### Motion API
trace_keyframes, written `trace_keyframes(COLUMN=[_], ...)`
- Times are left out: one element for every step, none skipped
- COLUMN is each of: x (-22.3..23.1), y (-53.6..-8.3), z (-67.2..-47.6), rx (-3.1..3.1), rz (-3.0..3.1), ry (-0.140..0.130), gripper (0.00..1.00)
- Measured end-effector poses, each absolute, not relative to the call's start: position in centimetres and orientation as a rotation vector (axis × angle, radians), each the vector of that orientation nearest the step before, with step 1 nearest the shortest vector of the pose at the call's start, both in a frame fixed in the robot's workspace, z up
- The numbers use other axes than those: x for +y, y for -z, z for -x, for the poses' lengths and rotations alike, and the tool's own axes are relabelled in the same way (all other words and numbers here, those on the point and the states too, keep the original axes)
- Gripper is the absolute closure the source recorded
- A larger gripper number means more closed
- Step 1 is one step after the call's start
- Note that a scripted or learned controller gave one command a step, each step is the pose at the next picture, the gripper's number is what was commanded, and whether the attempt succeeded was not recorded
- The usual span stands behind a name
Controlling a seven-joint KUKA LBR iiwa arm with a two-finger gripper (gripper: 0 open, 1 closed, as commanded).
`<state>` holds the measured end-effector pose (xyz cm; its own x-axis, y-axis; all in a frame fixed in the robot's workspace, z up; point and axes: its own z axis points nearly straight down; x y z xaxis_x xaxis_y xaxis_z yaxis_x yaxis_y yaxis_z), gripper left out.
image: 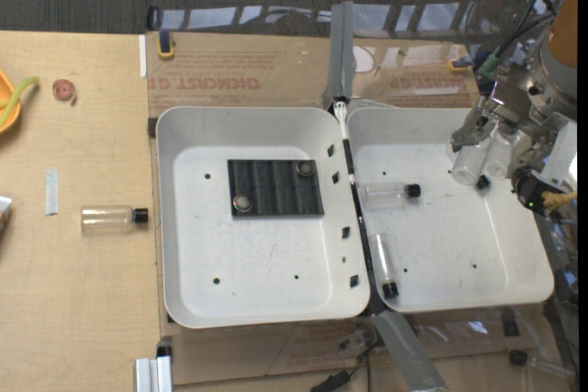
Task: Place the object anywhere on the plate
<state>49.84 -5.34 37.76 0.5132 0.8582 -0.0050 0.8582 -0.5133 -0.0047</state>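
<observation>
A black ribbed plate (276, 188) lies flat in the middle of the left bin (184, 271), with two small round pieces resting on it. My gripper (480, 162) hovers over the upper right part of the right bin (514, 280). It is shut on a clear vial (465, 162) whose black cap points down and to the right. Two more clear vials with black caps lie in the right bin: one (388, 193) near its left wall, the other (380, 263) along the lower left wall.
Another clear vial (112, 217) lies on the wooden bench left of the bins, next to a small pale strip (51, 193). A grey divider rail (342, 60) runs between the bins at the back. Cables hang by the arm at the right.
</observation>
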Motion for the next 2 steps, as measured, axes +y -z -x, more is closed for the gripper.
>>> trace_keyframes(x=[-14.0, -10.5], y=[-36.7, -28.3], z=[-59.6, -47.9], rx=[-1.527, -1.615], rz=[2.744, 2.691], ry=[-0.010, -0.009], gripper=[1.00, 1.00])
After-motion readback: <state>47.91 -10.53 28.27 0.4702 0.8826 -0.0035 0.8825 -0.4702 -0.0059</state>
